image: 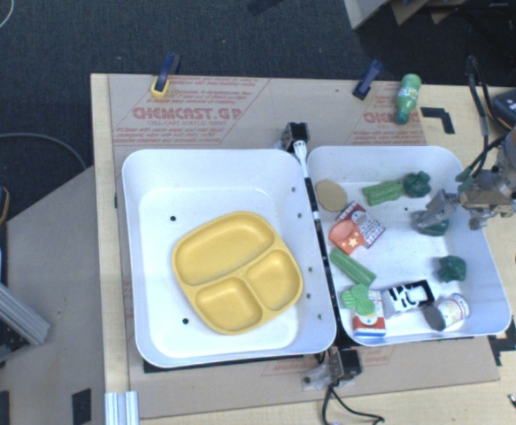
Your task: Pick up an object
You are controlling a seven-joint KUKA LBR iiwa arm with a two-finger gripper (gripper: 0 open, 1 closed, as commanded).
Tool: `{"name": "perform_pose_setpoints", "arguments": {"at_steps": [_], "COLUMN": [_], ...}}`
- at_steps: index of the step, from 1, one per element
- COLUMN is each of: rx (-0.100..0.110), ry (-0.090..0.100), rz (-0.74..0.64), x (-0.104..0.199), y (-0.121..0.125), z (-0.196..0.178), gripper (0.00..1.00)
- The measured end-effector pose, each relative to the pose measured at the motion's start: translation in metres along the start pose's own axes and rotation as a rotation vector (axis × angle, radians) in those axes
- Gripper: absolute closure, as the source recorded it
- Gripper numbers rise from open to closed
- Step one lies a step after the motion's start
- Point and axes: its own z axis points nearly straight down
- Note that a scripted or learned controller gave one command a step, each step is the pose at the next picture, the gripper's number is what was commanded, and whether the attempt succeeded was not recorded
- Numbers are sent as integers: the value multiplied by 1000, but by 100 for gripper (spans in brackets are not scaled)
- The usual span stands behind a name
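Note:
My gripper [457, 218] hangs over the right side of the right bin [483, 237], fingers spread open with nothing visibly between them. A small grey-green lump [431, 227] lies right under its left finger. Scattered in this bin are a green toy [395, 189], a tan disc [332, 195], a red and white packet [357, 230], a green stick-shaped piece [353, 268], a dark green lump [452, 268], a black and white item [408, 295], a small can [450, 311] and a red and white carton [366, 319].
The left bin [151, 193] holds a yellow divided plate [237, 271]. A green bottle [407, 98] lies on the bench behind the right bin. Two clamps [163, 76] [367, 80] grip the board's far edge. Cables trail at the right.

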Motion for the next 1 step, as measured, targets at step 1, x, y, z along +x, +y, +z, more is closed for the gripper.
{"name": "perform_pose_setpoints", "arguments": {"at_steps": [1], "rx": [-13], "ry": [-3], "rz": [-3], "x": [0], "y": [3], "z": [-7], "gripper": [0]}}
